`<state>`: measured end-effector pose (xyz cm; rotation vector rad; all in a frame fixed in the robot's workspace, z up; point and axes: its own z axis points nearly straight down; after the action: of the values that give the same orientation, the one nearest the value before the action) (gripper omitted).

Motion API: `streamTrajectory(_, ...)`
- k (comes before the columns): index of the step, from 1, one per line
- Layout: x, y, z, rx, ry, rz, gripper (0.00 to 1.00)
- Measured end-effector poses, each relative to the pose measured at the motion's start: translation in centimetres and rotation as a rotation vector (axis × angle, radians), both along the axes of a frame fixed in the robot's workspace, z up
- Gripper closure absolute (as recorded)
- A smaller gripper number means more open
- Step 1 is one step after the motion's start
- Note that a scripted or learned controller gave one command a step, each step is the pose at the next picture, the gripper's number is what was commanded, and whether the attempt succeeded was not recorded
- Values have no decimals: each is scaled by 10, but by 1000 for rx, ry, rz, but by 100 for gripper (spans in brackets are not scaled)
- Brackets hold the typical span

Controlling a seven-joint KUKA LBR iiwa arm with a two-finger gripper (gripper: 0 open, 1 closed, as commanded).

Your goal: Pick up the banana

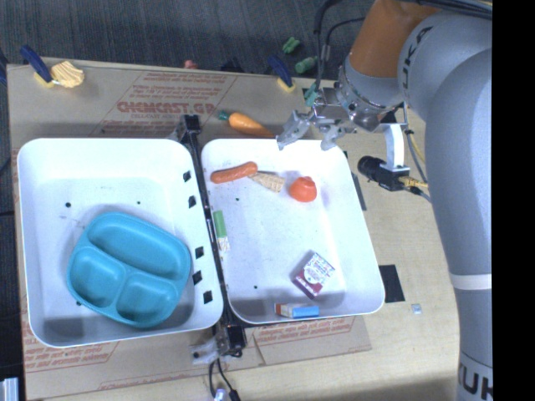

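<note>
Arm (456,140) cropped by top and bottom edges

The grey arm (451,140) reaches in from the right, wrist bent down; its gripper (309,134) hangs with fingers seemingly spread apart.

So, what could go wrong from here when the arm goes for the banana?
1. The pale yellowish piece, likely the banana, touches the sausage, so the pincer may grab or push both.
2. The pincer hangs over the right bin's far rim; descending there, it may strike it.
</note>
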<state>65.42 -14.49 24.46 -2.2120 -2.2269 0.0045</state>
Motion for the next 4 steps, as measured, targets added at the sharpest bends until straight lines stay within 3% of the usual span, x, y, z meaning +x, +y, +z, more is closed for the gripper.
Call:
streamTrajectory(1,-30,33,-102,0,2,-32,0)
streamTrajectory(2,-70,49,-135,2,1,440,0)
streamTrajectory(3,-85,45,-153,4,0,916,0)
streamTrajectory(4,-129,50,-153,5,0,1082,0)
